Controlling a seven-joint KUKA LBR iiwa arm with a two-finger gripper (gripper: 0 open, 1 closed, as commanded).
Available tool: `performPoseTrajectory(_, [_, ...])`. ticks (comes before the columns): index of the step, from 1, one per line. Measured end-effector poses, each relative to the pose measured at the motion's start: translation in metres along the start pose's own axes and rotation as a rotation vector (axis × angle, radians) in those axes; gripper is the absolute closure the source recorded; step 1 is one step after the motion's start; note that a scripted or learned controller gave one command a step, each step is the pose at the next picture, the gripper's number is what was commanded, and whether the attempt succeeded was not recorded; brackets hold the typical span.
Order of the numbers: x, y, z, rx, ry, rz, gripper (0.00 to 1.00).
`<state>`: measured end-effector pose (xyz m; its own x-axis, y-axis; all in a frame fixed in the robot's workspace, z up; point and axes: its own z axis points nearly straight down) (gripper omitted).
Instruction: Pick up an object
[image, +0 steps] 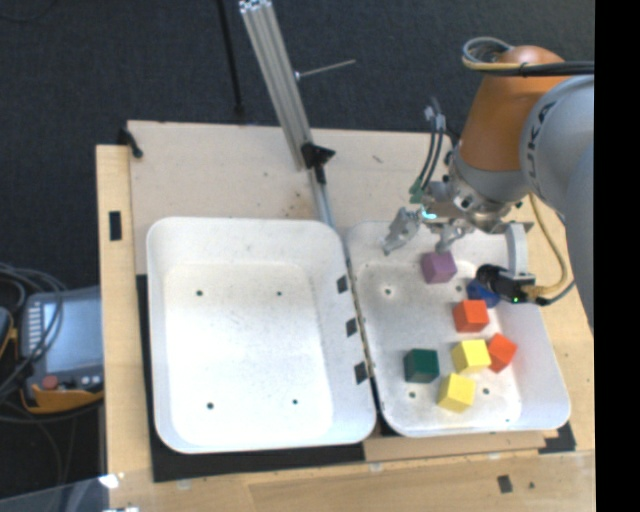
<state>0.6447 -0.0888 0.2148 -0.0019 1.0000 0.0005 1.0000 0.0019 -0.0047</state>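
Several blocks crowd the right bin (540, 400): yellow block (457, 390) nearest, green block (421, 364) beside it, purple block (437, 266) farthest. Above the purple one, the gripper (425, 229) hangs with fingers spread, apparently lined up to grasp it.

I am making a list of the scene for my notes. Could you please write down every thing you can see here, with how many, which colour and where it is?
bins: 2, white, side by side on the bench; left bin, right bin
purple block: 1, purple, far end of right bin, just under the gripper
blue block: 1, blue, right bin, partly hidden
orange blocks: 2, right bin; one mid, one beside a yellow block
yellow blocks: 2, right bin; one, one nearer the front
green block: 1, dark green, right bin
metal rail: 1, grey, slanting over the bench's back
arm: 1, grey with orange band, from the right
gripper: 1, above right bin's far end
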Motion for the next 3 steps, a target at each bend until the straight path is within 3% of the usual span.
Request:
performPoseTrajectory(1, [0.0, 0.001, -0.003, -0.005, 0.0, 0.0, 0.0])
performPoseTrajectory(3, [-0.003, -0.002, 0.083, -0.001, -0.002, 0.004, 0.0])
